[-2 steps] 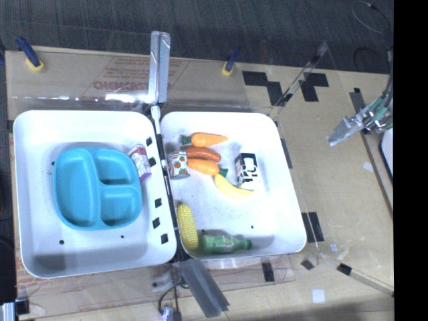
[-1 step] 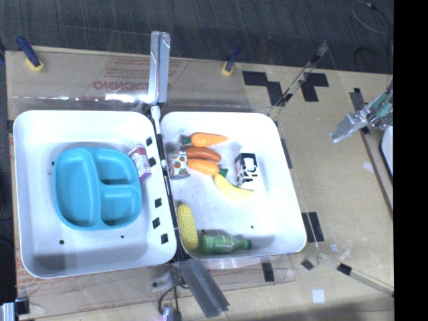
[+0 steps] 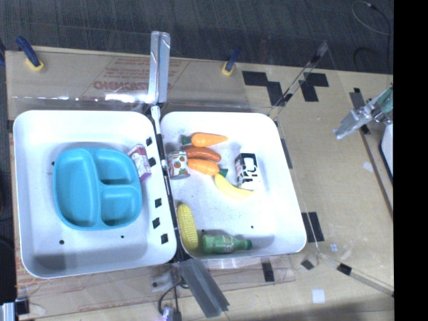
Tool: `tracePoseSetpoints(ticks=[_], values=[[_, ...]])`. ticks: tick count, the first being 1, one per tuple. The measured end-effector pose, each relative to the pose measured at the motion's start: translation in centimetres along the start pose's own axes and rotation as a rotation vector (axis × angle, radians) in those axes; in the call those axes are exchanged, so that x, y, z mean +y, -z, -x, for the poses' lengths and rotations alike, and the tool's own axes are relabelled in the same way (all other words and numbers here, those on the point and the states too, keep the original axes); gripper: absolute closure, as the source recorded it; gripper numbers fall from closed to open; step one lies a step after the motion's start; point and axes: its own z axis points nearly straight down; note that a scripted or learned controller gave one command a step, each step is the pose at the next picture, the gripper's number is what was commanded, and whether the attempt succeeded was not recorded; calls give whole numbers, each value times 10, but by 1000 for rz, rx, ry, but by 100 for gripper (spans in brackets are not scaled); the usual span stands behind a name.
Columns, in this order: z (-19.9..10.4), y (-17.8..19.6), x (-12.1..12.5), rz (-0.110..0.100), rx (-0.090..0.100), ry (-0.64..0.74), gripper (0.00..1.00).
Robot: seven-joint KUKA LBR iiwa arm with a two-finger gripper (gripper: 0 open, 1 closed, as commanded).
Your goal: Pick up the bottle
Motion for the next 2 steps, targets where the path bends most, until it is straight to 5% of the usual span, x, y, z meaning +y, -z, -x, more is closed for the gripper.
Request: tracePoseSetpoints(ticks=[2], values=[[0,22,2,3,-5,11,100]])
